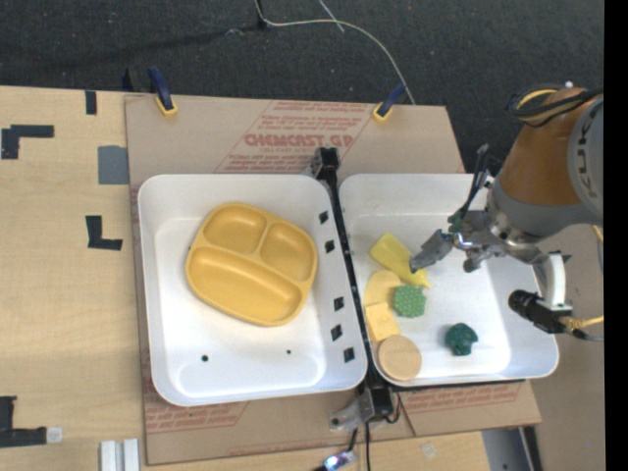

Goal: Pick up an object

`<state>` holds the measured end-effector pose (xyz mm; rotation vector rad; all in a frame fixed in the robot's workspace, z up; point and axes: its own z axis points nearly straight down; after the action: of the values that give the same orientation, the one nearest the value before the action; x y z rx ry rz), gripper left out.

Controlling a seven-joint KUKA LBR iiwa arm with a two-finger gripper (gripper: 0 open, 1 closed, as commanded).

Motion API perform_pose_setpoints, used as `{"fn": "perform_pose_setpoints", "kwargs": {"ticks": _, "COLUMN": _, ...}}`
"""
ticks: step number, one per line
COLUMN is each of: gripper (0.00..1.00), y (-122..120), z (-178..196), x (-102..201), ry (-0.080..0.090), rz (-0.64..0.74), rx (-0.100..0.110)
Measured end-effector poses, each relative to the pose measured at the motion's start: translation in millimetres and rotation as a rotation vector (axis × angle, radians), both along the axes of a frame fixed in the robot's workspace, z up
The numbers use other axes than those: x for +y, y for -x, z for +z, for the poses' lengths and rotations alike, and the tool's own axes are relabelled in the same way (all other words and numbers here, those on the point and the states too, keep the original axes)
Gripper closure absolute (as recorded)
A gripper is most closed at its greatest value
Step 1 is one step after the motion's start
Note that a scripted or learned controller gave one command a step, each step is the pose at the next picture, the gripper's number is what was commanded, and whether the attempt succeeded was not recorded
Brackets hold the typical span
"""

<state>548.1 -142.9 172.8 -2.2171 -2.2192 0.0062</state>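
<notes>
The right bin point(491, 196) holds several small objects. A yellow block point(391, 254) lies near its left side, above a pale yellow round piece point(381, 285). A light green bumpy piece point(409, 301), a small yellow cube point(380, 320) and a tan disc point(399, 357) sit below. A dark green broccoli-like piece point(460, 339) lies toward the front right. My gripper point(451, 259) hangs over the middle of this bin, open, with nothing between its fingers. Its left finger point(429, 256) is just right of the yellow block.
The left bin point(162, 302) holds a yellow divided plate point(253, 263). A black divider with clips point(339, 263) runs between the bins. The arm's grey body and orange band point(545, 165) cover the right bin's right edge. Cardboard point(285, 135) lies under both bins.
</notes>
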Motion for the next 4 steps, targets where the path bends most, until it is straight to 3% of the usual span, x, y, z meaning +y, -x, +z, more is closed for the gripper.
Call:
{"fn": "perform_pose_setpoints", "kwargs": {"ticks": 1, "gripper": 0.0, "y": 5.0, "z": -64.0, "x": -1.5, "ry": 0.0, "rz": 0.0, "rx": 0.001}}
{"fn": "perform_pose_setpoints", "kwargs": {"ticks": 2, "gripper": 0.0, "y": 4.8, "z": -88.5, "x": -1.2, "ry": 0.001, "rz": 0.0, "rx": -0.005}}
{"fn": "perform_pose_setpoints", "kwargs": {"ticks": 3, "gripper": 1.0, "y": 4.4, "z": -76.9, "x": -1.7, "ry": 0.003, "rz": 0.0, "rx": -0.008}}
{"fn": "perform_pose_setpoints", "kwargs": {"ticks": 4, "gripper": 1.0, "y": 9.1, "z": -19.3, "x": 6.0, "ry": 0.001, "rz": 0.001, "rx": -0.009}}
